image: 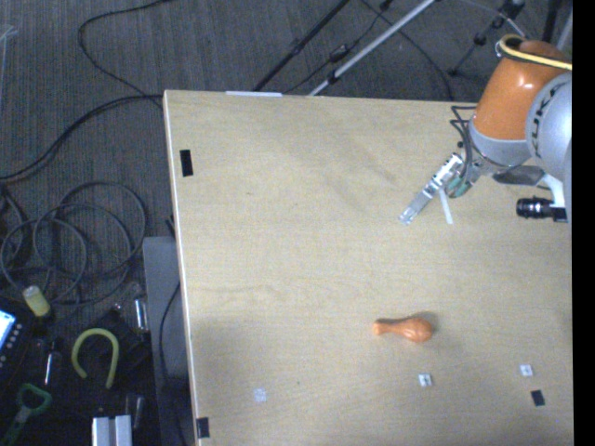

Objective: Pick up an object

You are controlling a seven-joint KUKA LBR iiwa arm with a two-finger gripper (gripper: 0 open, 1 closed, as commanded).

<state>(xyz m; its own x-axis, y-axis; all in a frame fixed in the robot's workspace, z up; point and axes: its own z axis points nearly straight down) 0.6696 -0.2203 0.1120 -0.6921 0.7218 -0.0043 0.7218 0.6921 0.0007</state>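
- A pale wooden bench top [297, 240] takes up most of the camera view, and its bare surface serves here as the landmark for everything else.
- An orange object [405, 329] shaped like a small gourd or drumstick, with a rounded bulb at one end and a thin neck at the other, lies flat on the bench top in its lower right part, neck pointing toward the left edge.
- The gripper [429, 203] hangs over the upper right part of the bench top, up and slightly right of the orange object and well apart from it.
- Its two fingers [416, 208] slant down and to the left; they stand a little apart at the tips, with bare wood between them and nothing held.
- The arm [522, 110], orange above the wrist and grey beyond, enters past the right side of the bench top.
- Small black and white markers [425, 379] sit on the bench top near its lower edge, below the orange object, and a black marker [186, 163] sits near its upper left corner.
- Cables [74, 240] coil on the dark carpet left of the bench top.
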